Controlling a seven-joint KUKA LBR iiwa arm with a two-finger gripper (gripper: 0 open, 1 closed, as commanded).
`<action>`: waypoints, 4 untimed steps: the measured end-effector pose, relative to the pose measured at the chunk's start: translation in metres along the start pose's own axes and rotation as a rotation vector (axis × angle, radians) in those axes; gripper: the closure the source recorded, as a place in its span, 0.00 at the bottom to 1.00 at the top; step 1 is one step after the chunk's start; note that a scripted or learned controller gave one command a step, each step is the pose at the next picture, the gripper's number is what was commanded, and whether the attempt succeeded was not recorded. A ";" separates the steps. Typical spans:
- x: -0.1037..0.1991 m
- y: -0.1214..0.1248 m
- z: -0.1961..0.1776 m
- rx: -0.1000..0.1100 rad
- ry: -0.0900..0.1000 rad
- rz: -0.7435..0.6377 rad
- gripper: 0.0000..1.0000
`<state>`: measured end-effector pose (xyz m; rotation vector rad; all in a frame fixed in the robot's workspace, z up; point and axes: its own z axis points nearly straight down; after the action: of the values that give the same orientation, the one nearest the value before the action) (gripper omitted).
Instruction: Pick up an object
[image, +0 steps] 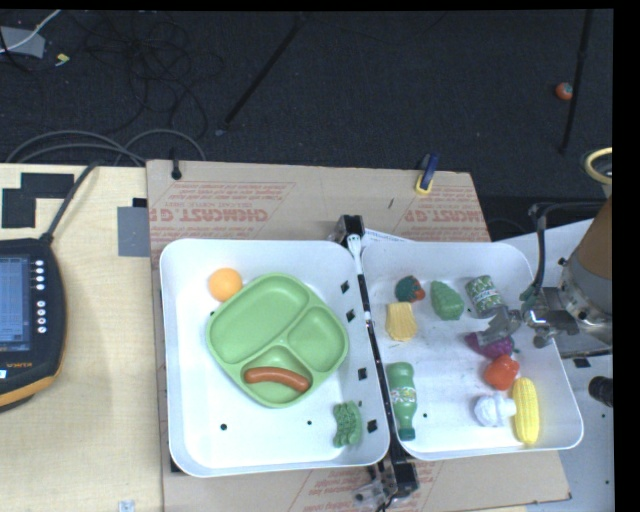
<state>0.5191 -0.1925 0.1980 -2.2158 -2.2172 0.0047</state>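
Note:
My gripper (522, 322) reaches in from the right over the right bin (450, 445), near its right wall. It hangs just above and to the right of a purple toy (490, 345). Below that lie a red-orange toy (502, 373), a yellow corn cob (526, 408) and a small white toy (490, 411). Left of the gripper sit a green striped can (484, 294), a green lump (446, 301), a dark green and red piece (408, 290) and a yellow block (400, 321). A green bottle (402, 398) lies by the divider.
The left bin (190, 420) holds a green divided plate (277, 338) with a sausage (277, 377) in it, an orange ball (225, 283) and a green broccoli piece (347, 423). A handheld control pendant (25, 320) lies on the bench at far left.

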 end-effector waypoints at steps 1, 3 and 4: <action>-0.001 0.000 -0.007 0.006 0.002 0.000 1.00; 0.094 0.000 0.107 0.005 0.002 -0.002 1.00; 0.163 -0.044 0.009 -0.004 0.002 -0.007 1.00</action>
<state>0.4754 -0.0291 0.1898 -2.2098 -2.2258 -0.0018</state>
